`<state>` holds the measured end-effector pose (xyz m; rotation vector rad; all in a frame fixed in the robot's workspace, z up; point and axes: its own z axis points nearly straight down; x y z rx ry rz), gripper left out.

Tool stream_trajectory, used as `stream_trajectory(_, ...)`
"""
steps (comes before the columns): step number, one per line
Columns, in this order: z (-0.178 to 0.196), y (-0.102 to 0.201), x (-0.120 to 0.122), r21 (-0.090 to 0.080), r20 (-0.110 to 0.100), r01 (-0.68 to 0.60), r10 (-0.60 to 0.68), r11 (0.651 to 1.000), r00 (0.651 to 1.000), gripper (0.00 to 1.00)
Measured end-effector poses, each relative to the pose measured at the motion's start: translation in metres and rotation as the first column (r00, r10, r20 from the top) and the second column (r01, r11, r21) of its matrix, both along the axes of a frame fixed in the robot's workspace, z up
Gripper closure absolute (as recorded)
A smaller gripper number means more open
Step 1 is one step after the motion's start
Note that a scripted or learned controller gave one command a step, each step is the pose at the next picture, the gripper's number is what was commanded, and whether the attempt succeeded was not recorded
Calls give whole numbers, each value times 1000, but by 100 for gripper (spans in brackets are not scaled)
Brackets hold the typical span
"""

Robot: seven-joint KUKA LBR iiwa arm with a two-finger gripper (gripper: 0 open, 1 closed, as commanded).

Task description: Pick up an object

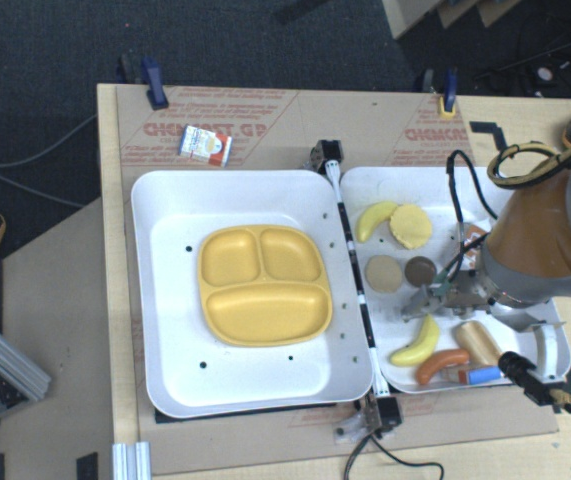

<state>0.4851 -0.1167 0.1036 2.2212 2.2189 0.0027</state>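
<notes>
My gripper [427, 305] hangs low in the right bin [390, 184], at the end of the grey arm with its orange band [537, 230]. It sits just above a yellow banana [418, 342] and just below a dark brown disc [420, 269] and a tan disc [384, 273]. At the bin's far end lie a second banana [373, 218] and a pale yellow round piece [411, 225]. Along the near wall are a red sausage [443, 364], a tan bun [478, 342] and a small blue item [480, 375]. Nothing shows as held.
The left bin [160, 268] holds a yellow divided plate [264, 284]. A small red-and-white carton [205, 145] lies on the bench behind it. Blue clamps [152, 83] grip the bench's far edge. Cables [510, 163] loop behind the arm.
</notes>
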Motion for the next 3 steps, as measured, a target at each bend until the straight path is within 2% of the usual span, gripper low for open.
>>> stream_trajectory(1, 10, 0, 1, -1, 3, 0, 0, 1000, 1000, 100)
stream_trajectory(2, 10, 0, 0, 0, 2, 0, 0, 1000, 1000, 0)
stream_trajectory(3, -21, 13, -7, 2, -7, -1, 1, 1000, 1000, 0)
